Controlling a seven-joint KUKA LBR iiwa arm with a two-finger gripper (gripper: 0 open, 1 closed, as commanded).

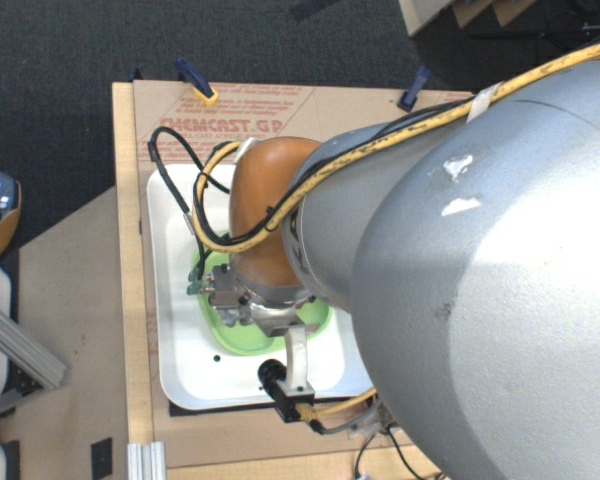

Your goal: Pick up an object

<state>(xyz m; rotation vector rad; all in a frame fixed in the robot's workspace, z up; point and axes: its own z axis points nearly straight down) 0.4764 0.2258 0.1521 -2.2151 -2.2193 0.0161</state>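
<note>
White bin (pixel 180 368) at left, only part visible. Green object (pixel 242 336) lies in bin, mostly hidden under wrist. Gripper (pixel 230 303) down over it, grip state not possible to tell. Grey arm (pixel 460 268) covers right side.

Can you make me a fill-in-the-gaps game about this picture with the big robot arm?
1. The big robot arm is mostly ____ in colour.
2. The band above its wrist is ____.
3. The round flat thing peeking out under the wrist is ____.
4. That thing lies in a bin that is ____.

Missing words: grey, orange, green, white.
</note>
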